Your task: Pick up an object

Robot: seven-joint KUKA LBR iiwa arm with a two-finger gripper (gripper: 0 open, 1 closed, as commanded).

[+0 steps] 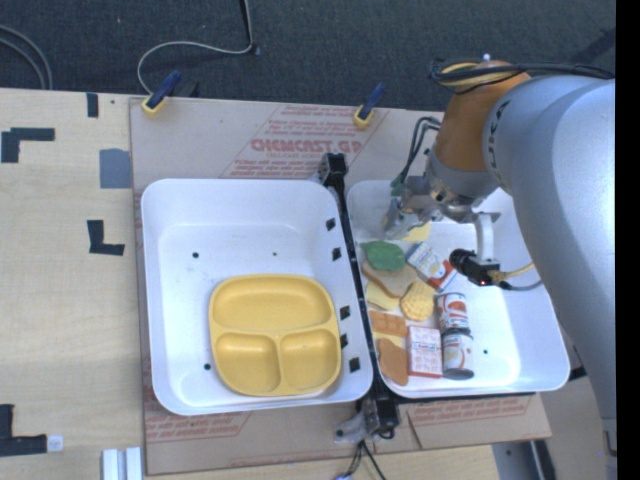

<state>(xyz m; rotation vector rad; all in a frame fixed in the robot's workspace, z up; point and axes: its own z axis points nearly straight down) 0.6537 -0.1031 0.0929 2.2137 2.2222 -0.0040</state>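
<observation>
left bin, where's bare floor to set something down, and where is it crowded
The left bin has bare floor along its far wall and left wall, around the yellow tray. The right bin is crowded along its left side; the gripper hangs there.

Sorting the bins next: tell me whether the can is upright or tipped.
Tipped. The can lies on its side in the right bin, beside the red-and-white box.

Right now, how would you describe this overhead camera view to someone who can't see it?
A grey robot arm reaches from the right into the right bin, its gripper low over small grocery items. The left bin holds a yellow divided tray.
</observation>
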